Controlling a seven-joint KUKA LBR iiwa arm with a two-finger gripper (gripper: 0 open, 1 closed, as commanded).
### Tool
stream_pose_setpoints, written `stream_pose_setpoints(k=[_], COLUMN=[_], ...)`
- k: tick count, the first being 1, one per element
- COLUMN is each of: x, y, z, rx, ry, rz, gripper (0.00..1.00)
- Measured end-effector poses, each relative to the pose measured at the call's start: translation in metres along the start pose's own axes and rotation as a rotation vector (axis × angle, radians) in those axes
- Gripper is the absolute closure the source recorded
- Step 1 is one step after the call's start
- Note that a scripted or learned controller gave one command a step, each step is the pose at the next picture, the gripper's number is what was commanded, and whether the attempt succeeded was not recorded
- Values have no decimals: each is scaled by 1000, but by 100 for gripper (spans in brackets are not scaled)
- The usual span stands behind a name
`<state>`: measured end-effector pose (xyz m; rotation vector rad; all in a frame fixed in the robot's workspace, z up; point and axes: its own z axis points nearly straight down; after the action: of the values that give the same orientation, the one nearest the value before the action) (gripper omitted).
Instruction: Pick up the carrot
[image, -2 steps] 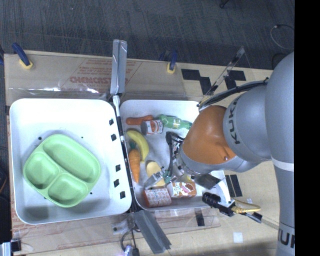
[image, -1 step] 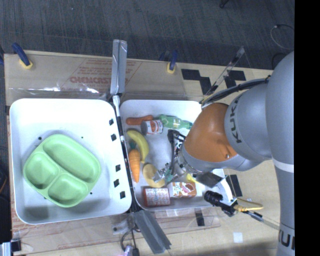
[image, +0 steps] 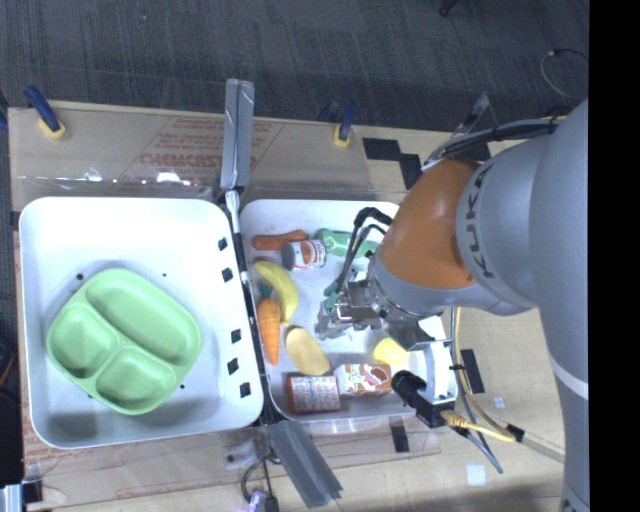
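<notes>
Carrot (image: 269, 331) lay in the right bin (image: 300, 212), close to its left wall, long axis running roughly top-to-bottom in the camera view, orange, untouched. Banana (image: 279, 287) sat just above/right of it, curved, lower end touching or nearly touching carrot top. Pale yellow potato-like item (image: 307, 351) was just right of the carrot's lower half.

Gripper (image: 343, 312) was over the middle of the right bin, right of the banana and apart from the carrot; nothing seen between its tips. Fingers: can't tell whether spread or closed, too dark & cluttered. Arm w/ orange band (image: 432, 228) came in from the right, covering much of the bin's right side.

Other stuff in the right bin: sausage-like brown/red item (image: 280, 241) at top, small can w/ red label (image: 308, 254) next to it, green bottle (image: 337, 243) beside that, red-labelled can (image: 316, 392) lying on its side at the bottom, yellow lemon-like item (image: 390, 352) at lower right.

Left bin (image: 60, 225) held a green divided plate (image: 124, 339), 3 compartments, tilted diag.
</notes>
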<state>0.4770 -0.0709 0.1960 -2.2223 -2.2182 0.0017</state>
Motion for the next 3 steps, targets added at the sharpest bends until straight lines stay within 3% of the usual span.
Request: stream_pose_setpoints(k=[1,2,3], x=[0,-24,-24], y=[0,-1,-1], z=[0,105,96], rx=[0,1,3], ry=[0,1,1], rz=[0,-61,-67], gripper=[0,0,100])
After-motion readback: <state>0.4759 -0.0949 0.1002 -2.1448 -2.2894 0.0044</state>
